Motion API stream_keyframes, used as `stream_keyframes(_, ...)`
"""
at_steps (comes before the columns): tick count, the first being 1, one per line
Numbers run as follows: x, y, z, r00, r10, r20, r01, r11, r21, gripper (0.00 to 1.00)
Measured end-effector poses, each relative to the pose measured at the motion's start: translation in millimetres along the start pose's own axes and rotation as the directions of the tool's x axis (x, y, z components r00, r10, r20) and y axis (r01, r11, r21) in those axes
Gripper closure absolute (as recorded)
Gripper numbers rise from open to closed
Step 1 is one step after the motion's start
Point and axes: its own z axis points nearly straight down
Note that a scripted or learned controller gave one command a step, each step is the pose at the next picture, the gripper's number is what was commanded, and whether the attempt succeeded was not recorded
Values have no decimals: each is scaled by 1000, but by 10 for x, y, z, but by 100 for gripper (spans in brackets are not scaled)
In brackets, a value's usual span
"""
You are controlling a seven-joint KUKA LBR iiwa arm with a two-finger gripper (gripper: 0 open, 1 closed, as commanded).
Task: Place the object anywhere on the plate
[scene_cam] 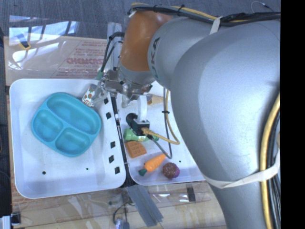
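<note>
A light blue plate (66, 123) with three compartments lies in the left white bin (28, 175), toward its upper middle. A small white object with coloured specks (89, 96) sits just off the plate's upper right corner, right against the tip of my gripper (99, 93). The gripper hangs over the left bin's right side, close to the wall between the two bins. The arm's wrist covers the gripper from above, so I cannot make out whether the small object is gripped or only touching.
The right bin (190, 173) holds a green item (131, 136), an orange waffle-like square (136, 149), a carrot (155, 162) and a dark purple ball (170, 170). The big grey arm covers most of that bin.
</note>
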Motion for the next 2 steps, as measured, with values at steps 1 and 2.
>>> stream_keyframes(1,813,106,42,978,206,-1,-206,978,-4,0)
stream_keyframes(2,-7,-142,-25,969,248,0,-248,969,-2,0)
